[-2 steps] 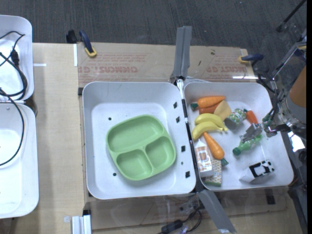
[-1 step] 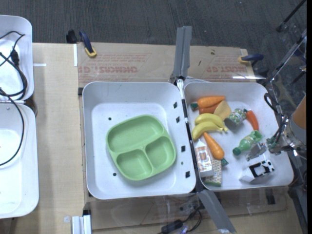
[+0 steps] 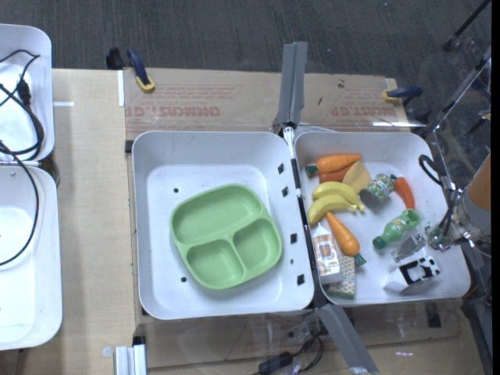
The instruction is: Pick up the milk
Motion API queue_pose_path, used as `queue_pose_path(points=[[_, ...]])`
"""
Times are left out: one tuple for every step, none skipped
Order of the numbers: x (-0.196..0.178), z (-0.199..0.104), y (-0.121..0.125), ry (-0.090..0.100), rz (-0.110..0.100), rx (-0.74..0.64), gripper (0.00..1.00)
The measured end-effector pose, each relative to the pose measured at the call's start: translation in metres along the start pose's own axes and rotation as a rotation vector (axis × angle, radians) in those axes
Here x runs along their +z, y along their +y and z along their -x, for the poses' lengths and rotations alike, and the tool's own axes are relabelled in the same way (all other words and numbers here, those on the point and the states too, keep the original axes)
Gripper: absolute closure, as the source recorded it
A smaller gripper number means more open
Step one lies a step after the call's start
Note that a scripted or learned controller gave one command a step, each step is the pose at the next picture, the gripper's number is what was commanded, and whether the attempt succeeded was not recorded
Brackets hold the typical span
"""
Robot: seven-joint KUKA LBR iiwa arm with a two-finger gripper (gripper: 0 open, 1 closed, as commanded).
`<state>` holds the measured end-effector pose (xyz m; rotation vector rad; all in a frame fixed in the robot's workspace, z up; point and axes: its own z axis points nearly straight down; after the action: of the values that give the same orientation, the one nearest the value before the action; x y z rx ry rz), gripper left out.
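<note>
We see the white, black-patched milk carton (image 3: 414, 273) tipped over just below our end effector (image 3: 428, 243), whose grip we cannot tell.

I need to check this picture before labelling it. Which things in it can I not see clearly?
- Gripper, camera view: small and blurred, so its fingers cannot be judged.
- Arm: cut off by the right edge.
- Milk carton: small; its print is unreadable.
- Box in the right bin: label too small to read.
</note>
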<state>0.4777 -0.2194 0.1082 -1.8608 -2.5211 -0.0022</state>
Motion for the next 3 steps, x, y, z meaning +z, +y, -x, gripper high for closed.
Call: queue_pose_path(points=[[0.019,0.004,0.032,0.008,0.001,0.114,0.0],[-0.032,0.014,0.039,-0.006,0.001,0.136,0.0],[-0.002,-0.001,0.0,0.002,-0.001,0.059,0.0]])
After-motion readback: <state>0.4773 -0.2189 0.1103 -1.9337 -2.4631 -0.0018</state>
